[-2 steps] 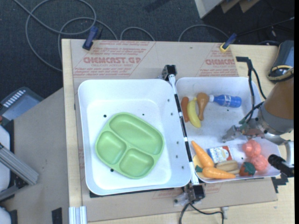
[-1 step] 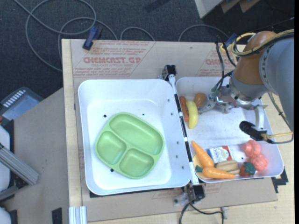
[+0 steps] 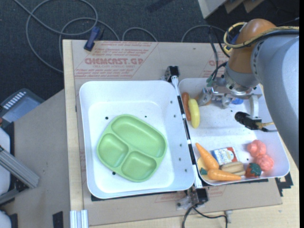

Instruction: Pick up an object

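Note:
My gripper (image 3: 214,98) hangs over the far end of the right bin (image 3: 216,125), just right of a yellow banana-like piece (image 3: 194,113) and a thin orange-red piece (image 3: 186,100) that lie along the bin's left wall. I see nothing held in it. At the bin's near end lie two carrots (image 3: 207,156) (image 3: 223,175), a small red-and-white carton (image 3: 223,154), a tan bread roll (image 3: 232,167), a pink lump (image 3: 256,148), a red lump (image 3: 265,163) and a small green piece (image 3: 253,170).
The left bin (image 3: 95,99) holds a green divided plate (image 3: 131,147). The grey arm (image 3: 275,65) with its orange band (image 3: 251,32) covers the right bin's far right corner. A blue clip (image 3: 92,38) lies on the board behind the bins.

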`<state>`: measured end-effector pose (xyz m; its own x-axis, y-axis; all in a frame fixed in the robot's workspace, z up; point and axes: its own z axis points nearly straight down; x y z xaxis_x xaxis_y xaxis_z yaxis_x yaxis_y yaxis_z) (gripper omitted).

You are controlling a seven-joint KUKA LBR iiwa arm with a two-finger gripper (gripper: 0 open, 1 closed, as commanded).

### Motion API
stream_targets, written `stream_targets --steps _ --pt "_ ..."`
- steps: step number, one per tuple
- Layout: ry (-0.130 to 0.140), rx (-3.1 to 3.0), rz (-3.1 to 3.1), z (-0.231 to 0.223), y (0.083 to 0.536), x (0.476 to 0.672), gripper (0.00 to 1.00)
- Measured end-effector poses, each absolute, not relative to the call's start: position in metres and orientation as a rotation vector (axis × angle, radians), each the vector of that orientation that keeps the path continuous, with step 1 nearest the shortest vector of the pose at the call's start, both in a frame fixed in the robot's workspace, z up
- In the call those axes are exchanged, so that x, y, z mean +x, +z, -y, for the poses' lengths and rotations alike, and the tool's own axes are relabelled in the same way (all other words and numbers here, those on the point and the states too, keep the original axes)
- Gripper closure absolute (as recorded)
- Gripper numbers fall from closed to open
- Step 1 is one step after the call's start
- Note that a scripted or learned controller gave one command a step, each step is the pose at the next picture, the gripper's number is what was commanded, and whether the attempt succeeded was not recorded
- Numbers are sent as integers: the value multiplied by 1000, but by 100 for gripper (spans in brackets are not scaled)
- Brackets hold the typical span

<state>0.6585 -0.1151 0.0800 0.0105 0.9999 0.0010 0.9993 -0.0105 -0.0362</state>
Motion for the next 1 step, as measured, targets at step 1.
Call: stream_targets --steps 1 --pt "7 -2217 2216 107 84 661 0"
